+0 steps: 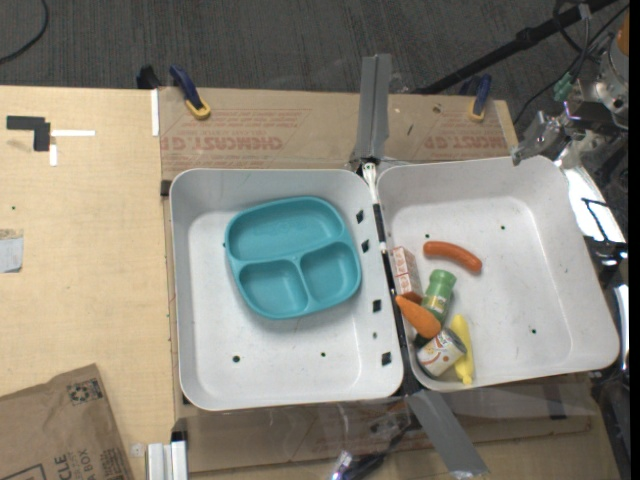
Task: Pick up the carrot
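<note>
The carrot [418, 315] is a short orange tapered piece lying near the left wall of the right bin [540, 298], towards its front. It is wedged among other items, touching a green bottle [438, 292] on its right. A can [440, 350] lies just in front of it. The gripper [545, 134] hangs over the far right corner of the right bin, well away from the carrot and above the rim. Nothing is visible in it.
An orange-red sausage [452, 256] lies alone further back in the right bin. A yellow banana [463, 356] and a small box [401, 264] crowd the carrot's cluster. A teal divided plate [292, 257] sits in the left bin [200, 358]. Cables and stands hang at the far right.
</note>
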Robot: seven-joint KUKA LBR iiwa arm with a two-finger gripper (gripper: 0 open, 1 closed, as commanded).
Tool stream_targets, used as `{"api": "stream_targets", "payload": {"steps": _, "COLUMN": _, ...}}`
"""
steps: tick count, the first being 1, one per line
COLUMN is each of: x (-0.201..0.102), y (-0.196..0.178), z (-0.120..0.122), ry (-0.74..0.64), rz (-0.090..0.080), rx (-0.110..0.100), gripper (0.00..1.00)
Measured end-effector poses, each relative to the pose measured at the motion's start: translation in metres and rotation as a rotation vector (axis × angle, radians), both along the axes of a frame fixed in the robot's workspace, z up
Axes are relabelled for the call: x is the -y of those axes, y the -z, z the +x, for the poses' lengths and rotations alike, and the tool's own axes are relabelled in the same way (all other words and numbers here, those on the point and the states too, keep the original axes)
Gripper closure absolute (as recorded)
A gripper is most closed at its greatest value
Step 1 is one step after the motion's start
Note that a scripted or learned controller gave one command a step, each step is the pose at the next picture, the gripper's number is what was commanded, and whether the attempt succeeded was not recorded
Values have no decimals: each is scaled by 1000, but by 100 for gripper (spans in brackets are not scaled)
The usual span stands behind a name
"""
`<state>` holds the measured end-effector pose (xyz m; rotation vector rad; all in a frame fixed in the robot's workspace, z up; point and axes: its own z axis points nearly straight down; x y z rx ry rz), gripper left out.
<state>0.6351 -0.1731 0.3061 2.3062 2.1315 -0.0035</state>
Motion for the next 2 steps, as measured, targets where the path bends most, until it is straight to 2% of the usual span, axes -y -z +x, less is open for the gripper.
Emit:
{"api": "stream_targets", "payload": {"steps": 1, "x": -28, "y": -33, "z": 8, "ry": -108, "rz": 0, "rx": 0, "gripper": 0}}
{"api": "stream_targets", "payload": {"steps": 2, "x": -85, "y": 85, "z": -62, "ry": -474, "rz": 3, "rx": -2, "gripper": 0}}
